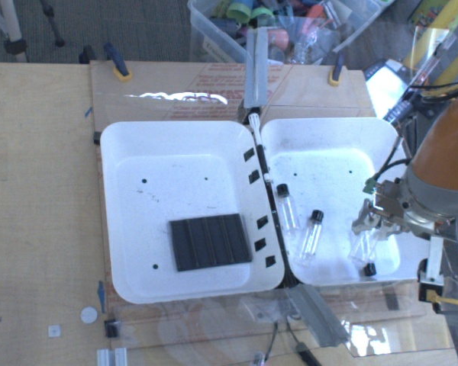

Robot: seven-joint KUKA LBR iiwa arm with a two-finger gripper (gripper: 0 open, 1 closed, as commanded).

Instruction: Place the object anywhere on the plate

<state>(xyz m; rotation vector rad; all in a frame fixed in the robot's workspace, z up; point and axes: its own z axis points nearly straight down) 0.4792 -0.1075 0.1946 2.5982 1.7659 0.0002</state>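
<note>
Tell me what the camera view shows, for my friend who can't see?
The robot's hand hangs over a clear vial in the right bin, near two more vials. A dark ridged plate lies in the left bin.

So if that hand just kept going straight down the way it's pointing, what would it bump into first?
Probably the clear vial lying right under the hand in the right bin. Depth is hard to judge from above, so it could touch the bin floor beside it instead.
</note>
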